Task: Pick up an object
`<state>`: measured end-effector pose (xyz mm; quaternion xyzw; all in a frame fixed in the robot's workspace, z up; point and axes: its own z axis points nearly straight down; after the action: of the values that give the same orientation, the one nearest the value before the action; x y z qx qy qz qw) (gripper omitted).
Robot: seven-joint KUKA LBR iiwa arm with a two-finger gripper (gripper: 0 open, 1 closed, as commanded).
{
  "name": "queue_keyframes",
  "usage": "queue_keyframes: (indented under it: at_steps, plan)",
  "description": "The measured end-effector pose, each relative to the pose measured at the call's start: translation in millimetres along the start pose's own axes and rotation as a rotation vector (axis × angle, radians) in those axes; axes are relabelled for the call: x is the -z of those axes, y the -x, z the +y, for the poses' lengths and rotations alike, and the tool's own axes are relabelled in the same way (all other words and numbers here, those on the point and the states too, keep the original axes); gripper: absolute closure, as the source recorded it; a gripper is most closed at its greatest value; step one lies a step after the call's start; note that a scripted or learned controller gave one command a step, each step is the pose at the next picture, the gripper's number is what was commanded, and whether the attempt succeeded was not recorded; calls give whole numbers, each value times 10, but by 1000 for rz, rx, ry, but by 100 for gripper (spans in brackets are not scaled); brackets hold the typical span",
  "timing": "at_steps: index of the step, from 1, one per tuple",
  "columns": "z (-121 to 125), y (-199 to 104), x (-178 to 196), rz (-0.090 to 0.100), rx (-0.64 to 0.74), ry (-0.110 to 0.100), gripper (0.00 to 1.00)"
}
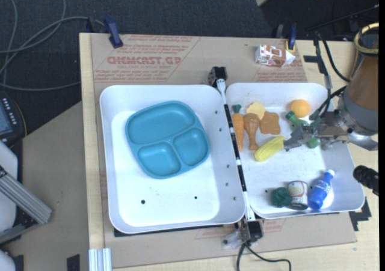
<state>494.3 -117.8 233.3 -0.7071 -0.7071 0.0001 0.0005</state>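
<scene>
Camera view from above the bench has the grey arm reaching in from the right, its two-finger gripper [296, 139] low over the right-hand shallow white bin [337, 170]. Taking the yellow plastic corn cob [269, 148] as the marker: the dark fingertips sit just to its right, close beside its upper end but not on it, and nothing lies between them. From where I stand the fingers look drawn close together, though they are small and dark, so I cannot tell for certain.

A small green toy piece [313, 141] lies right of the corn, against the gripper body. Up and right of the corn rests an orange round fruit [299, 107]. Left of the corn lie an orange carrot-shaped toy [238, 128] and a brown drumstick-shaped toy [251, 128], with a pale yellow piece [256, 109] and a tan flat slice [271, 123] above. Below the corn, near the bin's front edge, sit a dark green lump [279, 197], a small labelled can [296, 191] and a blue plastic bottle [321, 190].

Far left of the corn, the left-hand white bin [120, 204] carries a blue three-compartment plate [167, 139].
</scene>
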Motion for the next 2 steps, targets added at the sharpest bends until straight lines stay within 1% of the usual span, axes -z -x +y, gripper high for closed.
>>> queue_keyframes:
  at_steps: [1,2]
  plan:
    - [-173,12,-749,2,-2,-9,0]
    - [414,998,-1495,5,1,5,0]
